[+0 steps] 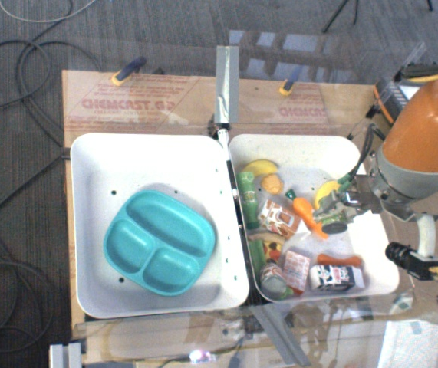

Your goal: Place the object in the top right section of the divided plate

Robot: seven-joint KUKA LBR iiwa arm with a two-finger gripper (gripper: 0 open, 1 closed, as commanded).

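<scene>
Tool [334, 209] low over rt bin [357, 153], by carrot [307, 211], arm from rt

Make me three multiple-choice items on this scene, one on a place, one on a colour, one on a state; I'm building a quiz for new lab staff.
1. Which bin holds the divided plate?
A. left bin
B. right bin
C. neither

2. What colour is the plate?
A. red
B. teal
C. black

3. What lies in the plate's sections?
A. a carrot
B. a carton
C. nothing

Key: 1 A, the plate lies in the left bin. 2 B, it is teal throughout. 3 C, all three sections are bare; the toy food lies in the right bin, where the pincer hovers.
</scene>
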